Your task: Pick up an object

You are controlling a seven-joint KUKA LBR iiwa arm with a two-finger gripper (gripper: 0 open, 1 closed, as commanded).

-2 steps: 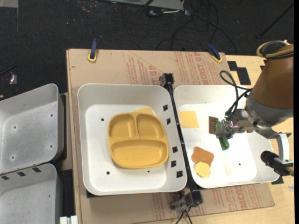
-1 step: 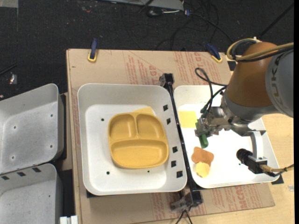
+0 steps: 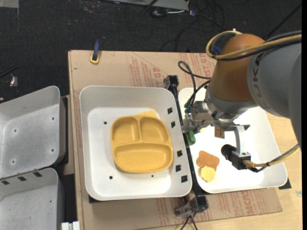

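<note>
Tray one, bins two

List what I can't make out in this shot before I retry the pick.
- Claw: hidden under the grey arm's orange band, so whether it holds anything cannot be told.
- Small green object: mostly covered by the wrist; its shape is unclear.
- Right white bin: its far half is masked by the arm.
- Orange and yellow pieces: too small to identify.
</note>
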